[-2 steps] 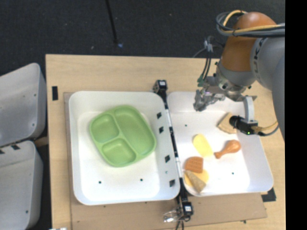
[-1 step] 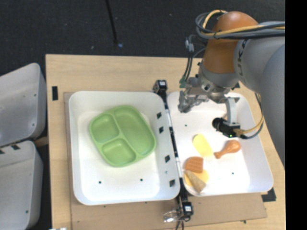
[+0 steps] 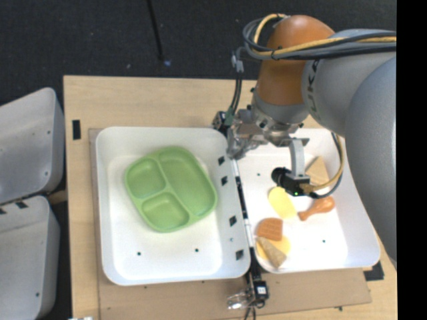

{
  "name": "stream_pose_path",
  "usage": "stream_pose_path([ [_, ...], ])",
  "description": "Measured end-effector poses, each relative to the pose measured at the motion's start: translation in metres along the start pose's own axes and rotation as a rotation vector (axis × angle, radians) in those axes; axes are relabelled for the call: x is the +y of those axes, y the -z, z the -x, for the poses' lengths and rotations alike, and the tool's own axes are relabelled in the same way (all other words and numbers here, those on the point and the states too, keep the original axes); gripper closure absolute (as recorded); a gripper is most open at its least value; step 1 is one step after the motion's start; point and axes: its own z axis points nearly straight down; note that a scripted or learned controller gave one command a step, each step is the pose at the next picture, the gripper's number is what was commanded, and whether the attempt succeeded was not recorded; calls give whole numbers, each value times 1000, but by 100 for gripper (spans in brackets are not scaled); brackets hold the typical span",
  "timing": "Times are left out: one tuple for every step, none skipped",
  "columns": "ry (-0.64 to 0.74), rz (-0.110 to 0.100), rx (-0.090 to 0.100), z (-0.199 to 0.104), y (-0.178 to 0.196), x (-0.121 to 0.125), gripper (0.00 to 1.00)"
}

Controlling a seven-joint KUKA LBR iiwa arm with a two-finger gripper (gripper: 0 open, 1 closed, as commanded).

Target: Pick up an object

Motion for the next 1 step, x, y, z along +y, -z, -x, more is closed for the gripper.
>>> stream_pose_path([
  [0, 0, 0, -53, 10, -12, 100],
])
